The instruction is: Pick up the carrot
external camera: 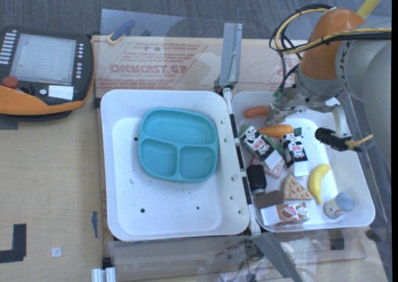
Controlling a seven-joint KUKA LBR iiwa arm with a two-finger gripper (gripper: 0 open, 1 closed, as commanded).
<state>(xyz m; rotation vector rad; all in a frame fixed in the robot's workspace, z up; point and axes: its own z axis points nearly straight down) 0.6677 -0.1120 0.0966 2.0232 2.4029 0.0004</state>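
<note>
The carrot [275, 130] lies just below the jaws, beside a milk carton [254, 141]. It looks light, rigid, smooth plastic; best pinched across its thicker middle. Jaw opening: cannot tell.

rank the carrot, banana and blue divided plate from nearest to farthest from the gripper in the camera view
From the gripper, in the right bin:
1. Carrot, just below it in the right bin.
2. Banana, lower right in the same bin.
3. Blue divided plate, in the left bin.
</note>
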